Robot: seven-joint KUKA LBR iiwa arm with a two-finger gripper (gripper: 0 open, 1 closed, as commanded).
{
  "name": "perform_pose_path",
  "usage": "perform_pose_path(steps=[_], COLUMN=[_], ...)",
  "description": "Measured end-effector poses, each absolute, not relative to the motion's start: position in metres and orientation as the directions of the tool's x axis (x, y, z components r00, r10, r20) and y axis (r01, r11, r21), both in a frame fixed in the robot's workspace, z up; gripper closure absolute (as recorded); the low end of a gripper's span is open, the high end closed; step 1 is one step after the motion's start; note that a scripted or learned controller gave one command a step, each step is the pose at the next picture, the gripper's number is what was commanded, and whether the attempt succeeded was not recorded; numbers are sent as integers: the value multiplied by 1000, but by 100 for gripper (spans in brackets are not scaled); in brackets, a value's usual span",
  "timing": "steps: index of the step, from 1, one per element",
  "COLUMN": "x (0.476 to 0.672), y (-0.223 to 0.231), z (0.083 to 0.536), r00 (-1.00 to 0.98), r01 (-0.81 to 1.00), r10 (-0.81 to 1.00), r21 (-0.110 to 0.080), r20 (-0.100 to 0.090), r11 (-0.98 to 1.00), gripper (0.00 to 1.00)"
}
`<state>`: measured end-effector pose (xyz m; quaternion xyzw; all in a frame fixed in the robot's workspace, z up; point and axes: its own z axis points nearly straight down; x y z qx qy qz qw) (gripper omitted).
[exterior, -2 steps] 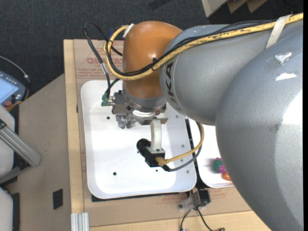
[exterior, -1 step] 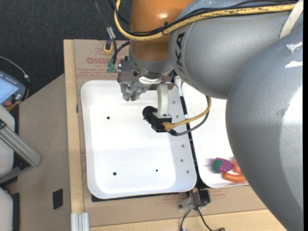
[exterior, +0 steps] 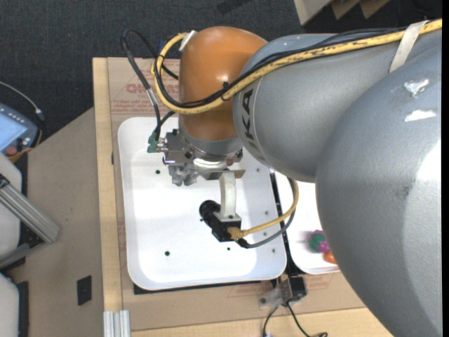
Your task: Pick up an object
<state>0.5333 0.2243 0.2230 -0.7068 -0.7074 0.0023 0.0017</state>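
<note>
Pink-green object (exterior: 318, 241) well apart from gripper (exterior: 183, 176)

On the tan flat bench (exterior: 105, 160), the shallow white left bin (exterior: 151, 248) lies just beside the shallow white right bin (exterior: 300, 257), where small pink, green and orange objects (exterior: 320, 243) lie near its left wall.

Gleaming glossy and smooth on the orange band (exterior: 210, 62); looking satin grey along the arm (exterior: 365, 139); showing smooth white plastic in the left bin (exterior: 140, 216).
</note>
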Motion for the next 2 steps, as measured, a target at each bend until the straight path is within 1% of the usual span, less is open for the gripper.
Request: perform_pose_path(steps=[1, 2], x=[535, 536], y=[225, 214], z=[234, 209], r00=[0, 1], r01=[1000, 1000], r10=[1000, 1000], r21=[-1, -5], r20=[1, -1], r11=[0, -1], gripper=[100, 100])
